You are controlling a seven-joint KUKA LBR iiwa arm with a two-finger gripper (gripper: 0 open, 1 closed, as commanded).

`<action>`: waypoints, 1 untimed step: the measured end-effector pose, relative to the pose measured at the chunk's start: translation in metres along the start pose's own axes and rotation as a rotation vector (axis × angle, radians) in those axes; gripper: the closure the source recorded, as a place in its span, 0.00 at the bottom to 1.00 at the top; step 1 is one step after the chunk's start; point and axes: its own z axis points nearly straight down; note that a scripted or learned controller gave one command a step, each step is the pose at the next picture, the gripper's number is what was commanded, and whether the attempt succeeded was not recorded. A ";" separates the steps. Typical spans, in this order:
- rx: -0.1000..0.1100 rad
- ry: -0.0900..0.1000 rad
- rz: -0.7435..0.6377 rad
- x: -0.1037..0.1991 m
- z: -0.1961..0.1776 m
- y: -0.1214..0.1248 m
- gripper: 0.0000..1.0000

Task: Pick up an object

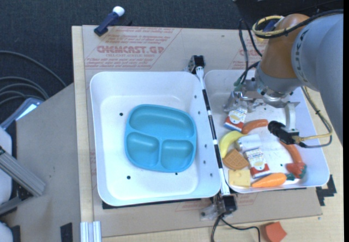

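Plate [160, 138], blue and three-welled, sits alone in the left bin [103, 143], out of play. Over in the right bin [322, 167] the toy food [248, 151] is heaped, everything pickable there. Gripper [246, 99] hangs low over the heap's far end, just by a small carton [236, 119]; whether the claw is spread or pinched, I can't tell.

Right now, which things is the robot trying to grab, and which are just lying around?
For the job:
- claw, down in the right bin
- toy food there: banana, sausage, carrot, cookie, small packet

Just lying about:
- blue divided plate in the left bin
- blue-and-white marker at the bench's far edge
- orange block near the front
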 end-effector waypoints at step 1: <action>0.000 0.000 0.000 0.000 0.000 0.000 0.00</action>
